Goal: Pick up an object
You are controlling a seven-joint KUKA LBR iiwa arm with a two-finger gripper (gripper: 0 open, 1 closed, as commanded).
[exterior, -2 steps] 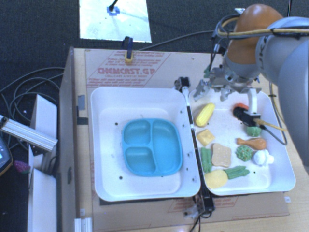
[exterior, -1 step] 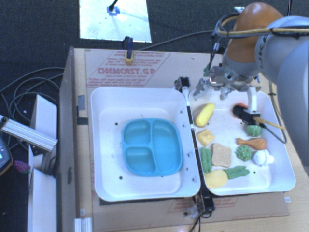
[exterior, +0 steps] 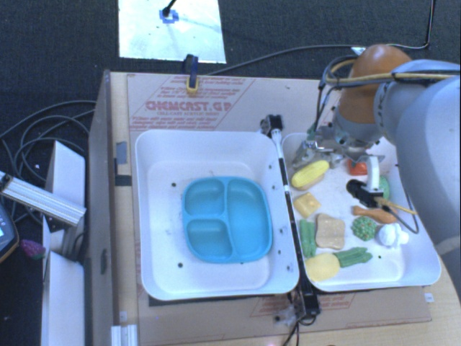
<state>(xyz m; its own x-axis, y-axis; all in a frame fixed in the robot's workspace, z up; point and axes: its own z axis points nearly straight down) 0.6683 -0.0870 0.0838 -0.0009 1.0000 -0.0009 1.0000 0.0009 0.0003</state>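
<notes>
The right bin point(exterior: 414, 265) holds toy foods. A yellow corn cob point(exterior: 310, 173) lies at its back left. My gripper point(exterior: 311, 150) hangs just above and behind the corn, close to the bin's back left corner, and I see nothing held in it. Nearer the front lie a yellow cheese wedge point(exterior: 306, 205), a green pea pod point(exterior: 307, 236), a bread slice point(exterior: 330, 231), a yellow lemon point(exterior: 323, 266) and a green vegetable point(exterior: 354, 256). To the right are a broccoli floret point(exterior: 364, 227), a carrot point(exterior: 374, 213), a white egg-like piece point(exterior: 389, 234) and a red piece point(exterior: 358, 167).
The left bin point(exterior: 155, 193) holds a blue divided plate point(exterior: 227, 218). A raised rim point(exterior: 284, 193) separates the two bins. The grey arm point(exterior: 425, 135) covers the right bin's back right part. Cables and a metal rail lie off the bench to the left.
</notes>
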